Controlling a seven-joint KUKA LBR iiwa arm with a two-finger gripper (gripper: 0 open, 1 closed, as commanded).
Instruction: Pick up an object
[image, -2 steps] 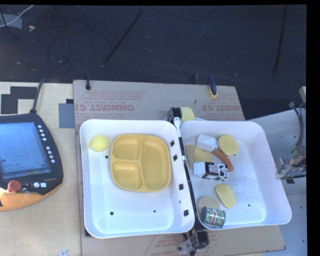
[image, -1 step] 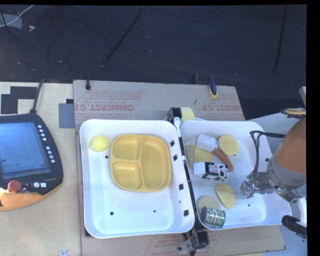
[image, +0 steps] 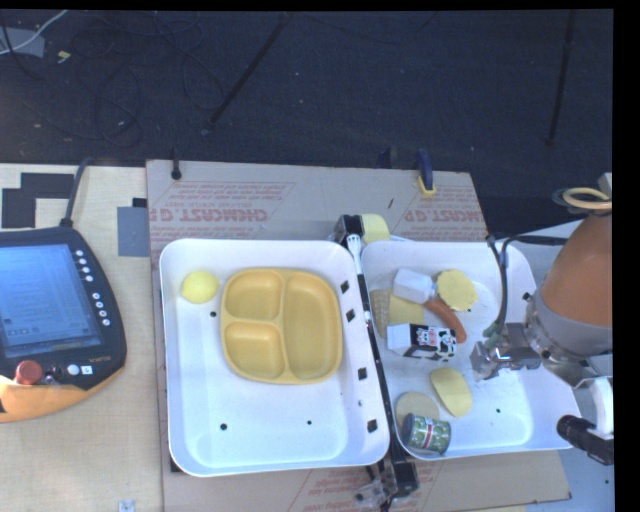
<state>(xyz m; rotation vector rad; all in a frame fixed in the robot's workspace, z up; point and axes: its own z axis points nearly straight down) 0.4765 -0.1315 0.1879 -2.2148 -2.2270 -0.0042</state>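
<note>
The right bin (image: 505, 425) holds several small objects: a white block (image: 411, 283), a yellow round piece (image: 457, 290), an orange sausage-shaped piece (image: 446, 318), a black-and-white cow-print carton (image: 430, 342), a yellow oval piece (image: 452, 391) and a green can (image: 428, 434) lying on its side. My gripper (image: 492, 356) hangs low over the right side of this bin, just right of the carton and above the yellow oval piece. Nothing shows between its fingers.
The left bin (image: 200, 420) bears a yellow three-compartment plate (image: 280, 325) and a yellow ball (image: 199, 287) at its far left corner. A tablet pendant (image: 50, 300) lies on the bench to the left. The arm's orange band (image: 595, 270) fills the right edge.
</note>
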